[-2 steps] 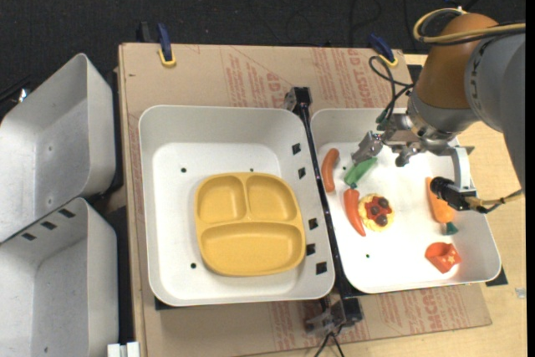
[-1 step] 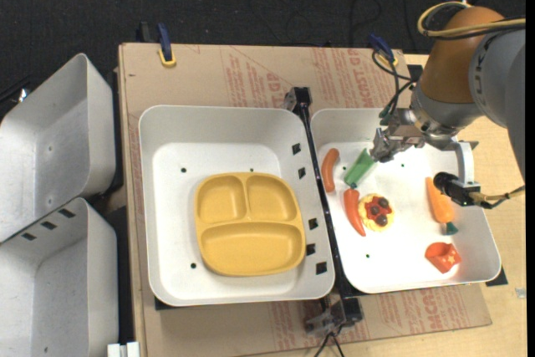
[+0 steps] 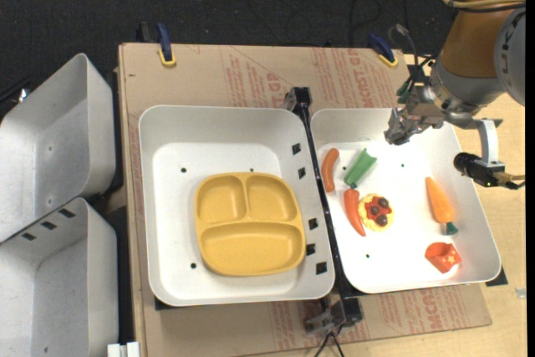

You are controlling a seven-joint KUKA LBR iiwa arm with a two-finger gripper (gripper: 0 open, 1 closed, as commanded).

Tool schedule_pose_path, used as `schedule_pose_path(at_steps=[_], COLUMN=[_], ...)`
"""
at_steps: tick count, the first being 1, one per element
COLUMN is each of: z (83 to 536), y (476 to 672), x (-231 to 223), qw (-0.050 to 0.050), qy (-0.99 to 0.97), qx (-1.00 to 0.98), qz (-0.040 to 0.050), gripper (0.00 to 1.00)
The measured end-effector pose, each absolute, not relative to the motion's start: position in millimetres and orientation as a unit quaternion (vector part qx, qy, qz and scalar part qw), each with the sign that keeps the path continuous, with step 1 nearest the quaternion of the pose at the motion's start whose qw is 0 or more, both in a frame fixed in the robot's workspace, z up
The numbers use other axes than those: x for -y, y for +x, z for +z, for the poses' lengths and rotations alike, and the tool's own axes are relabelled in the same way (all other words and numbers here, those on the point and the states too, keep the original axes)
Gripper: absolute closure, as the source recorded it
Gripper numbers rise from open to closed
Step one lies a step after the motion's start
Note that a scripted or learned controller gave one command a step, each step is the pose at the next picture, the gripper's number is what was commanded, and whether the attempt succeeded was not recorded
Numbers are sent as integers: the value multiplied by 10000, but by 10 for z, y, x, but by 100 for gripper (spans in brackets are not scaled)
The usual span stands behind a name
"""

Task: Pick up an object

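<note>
A: What was recorded nearest the camera?

B: A red pepper was seen at the near corner of the right bin, well below the gripper. A yellow divided tray was seen in the left bin, far to the gripper's left.

A: And in the middle ground?

B: A carrot was noted below and slightly right of the gripper. A small pizza piece lay below it, touched on its left by a red chili. Further left, a sausage was recorded, and a green block lay just below-left of the gripper, nearest of all items.

A: How was the gripper itself described?

B: It was seen low over the far part of the right bin, apart from every object. Nothing was seen between its fingers; their opening could not be told.
</note>
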State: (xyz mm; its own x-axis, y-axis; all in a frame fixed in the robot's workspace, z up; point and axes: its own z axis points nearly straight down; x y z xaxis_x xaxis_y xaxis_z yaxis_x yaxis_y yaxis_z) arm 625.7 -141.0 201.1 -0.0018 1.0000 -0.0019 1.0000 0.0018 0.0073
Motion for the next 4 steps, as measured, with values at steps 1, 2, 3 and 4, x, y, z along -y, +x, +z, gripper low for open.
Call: schedule_pose_path(at_steps=[1, 2, 3, 4], z=[2643, 2792, 2807, 2751], y=[6322, 6331, 6185, 6144], x=[1379, 1378, 821, 354], qw=[38, 16, -6, -6], qy=[7059, 7062, 7046, 7047], qx=[-7083, -7080, -7096, -7096], qz=[23, 9, 6, 0], gripper=[100, 100, 100, 100])
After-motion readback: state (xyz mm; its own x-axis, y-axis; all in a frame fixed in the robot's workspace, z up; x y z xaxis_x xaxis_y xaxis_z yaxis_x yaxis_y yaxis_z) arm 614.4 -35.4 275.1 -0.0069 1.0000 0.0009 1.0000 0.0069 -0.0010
